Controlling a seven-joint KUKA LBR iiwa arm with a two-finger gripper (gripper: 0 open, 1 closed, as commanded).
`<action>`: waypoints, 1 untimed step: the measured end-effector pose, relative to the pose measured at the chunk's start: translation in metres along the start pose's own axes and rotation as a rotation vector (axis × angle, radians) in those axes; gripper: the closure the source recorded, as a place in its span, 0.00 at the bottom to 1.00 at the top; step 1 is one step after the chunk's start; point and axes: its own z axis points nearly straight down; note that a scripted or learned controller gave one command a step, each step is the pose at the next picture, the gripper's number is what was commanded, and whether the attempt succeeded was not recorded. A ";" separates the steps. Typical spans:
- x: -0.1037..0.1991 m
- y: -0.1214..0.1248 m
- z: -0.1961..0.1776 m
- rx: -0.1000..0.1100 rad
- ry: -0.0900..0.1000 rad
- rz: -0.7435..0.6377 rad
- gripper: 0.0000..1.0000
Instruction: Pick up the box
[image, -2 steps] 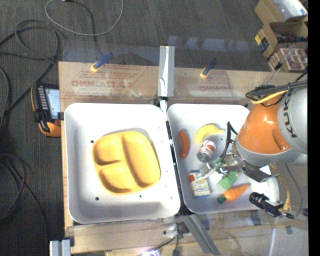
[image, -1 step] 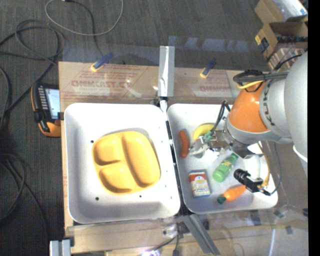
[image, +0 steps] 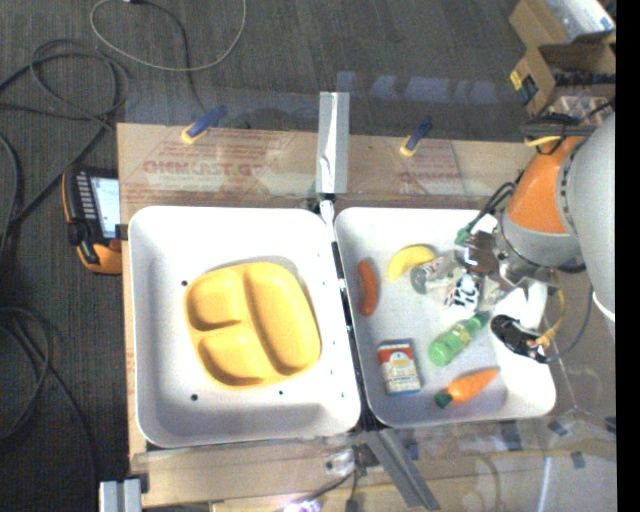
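Right bin (image: 352, 300): the box (image: 399, 367) lies flat near the front wall, beside a green bottle (image: 456, 339) and carrot (image: 467, 386), apart from the gripper (image: 462, 283) farther back, its grasp state indiscernible.

Small red-and-white box (image: 399, 367), lying flat near the front of the right bin (image: 520, 400), just left of a carrot (image: 467, 387).

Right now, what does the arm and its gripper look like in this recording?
The arm is pale grey and rounded, with an orange band above the wrist. Below it the gripper is a cluttered head of black, white and metallic parts with small green spots. A thin dark cable loops beside the wrist.
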 end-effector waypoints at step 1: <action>0.031 -0.072 -0.002 0.002 0.004 -0.153 0.00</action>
